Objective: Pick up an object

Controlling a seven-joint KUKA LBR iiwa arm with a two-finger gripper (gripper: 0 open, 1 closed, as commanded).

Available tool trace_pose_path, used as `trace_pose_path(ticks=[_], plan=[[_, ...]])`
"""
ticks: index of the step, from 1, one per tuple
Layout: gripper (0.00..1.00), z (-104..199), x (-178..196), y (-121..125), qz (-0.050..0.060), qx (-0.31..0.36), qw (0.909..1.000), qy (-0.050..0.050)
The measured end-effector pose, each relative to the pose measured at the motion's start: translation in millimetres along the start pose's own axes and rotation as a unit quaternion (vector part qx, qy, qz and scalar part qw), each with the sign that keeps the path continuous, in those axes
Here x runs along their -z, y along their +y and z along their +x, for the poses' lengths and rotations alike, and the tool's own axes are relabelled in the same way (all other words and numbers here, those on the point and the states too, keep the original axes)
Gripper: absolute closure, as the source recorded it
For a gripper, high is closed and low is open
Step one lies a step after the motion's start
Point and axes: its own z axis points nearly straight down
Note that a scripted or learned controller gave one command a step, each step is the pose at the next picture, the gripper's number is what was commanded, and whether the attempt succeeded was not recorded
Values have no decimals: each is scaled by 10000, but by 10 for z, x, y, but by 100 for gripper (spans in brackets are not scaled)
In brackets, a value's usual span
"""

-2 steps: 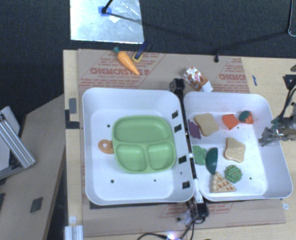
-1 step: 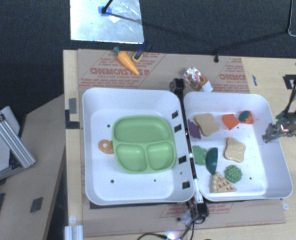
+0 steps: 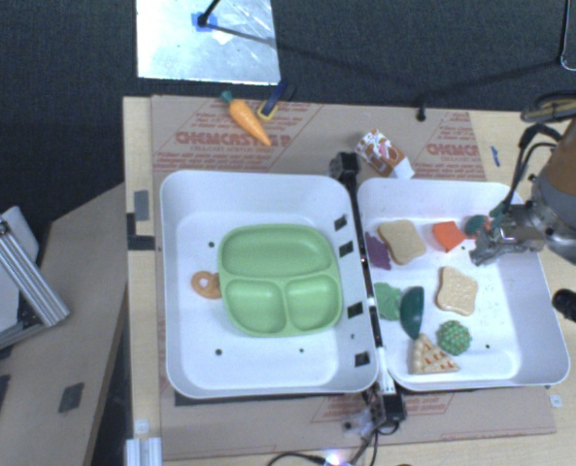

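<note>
My gripper hangs low over the right bin, near its right side. Just left of it lie an orange block and a small teal piece. A tan toast slice lies right below the gripper. Further left are a bread slice and a purple piece. Toward the front lie a green leaf, a dark green piece, a pizza wedge and a green bumpy ball. I see nothing held by the gripper.
The left bin holds a green divided plate and a small pretzel ring. Behind the bins, a toy carrot and a small packet lie on the cardboard. The arm enters from the right.
</note>
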Motion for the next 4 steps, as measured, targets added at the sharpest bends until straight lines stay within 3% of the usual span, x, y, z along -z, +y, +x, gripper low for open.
trace_pose_path(ticks=[1, 2, 3, 4], plan=[[100, 606, 1, 213, 0, 4, 10000, 1], [100, 1144, 101, 240, 3, -1, 10000, 3], [100, 1301, -67, 298, 19, -20, 10000, -7], [100, 1235, 123, 277, 4, -42, 10000, -9]])
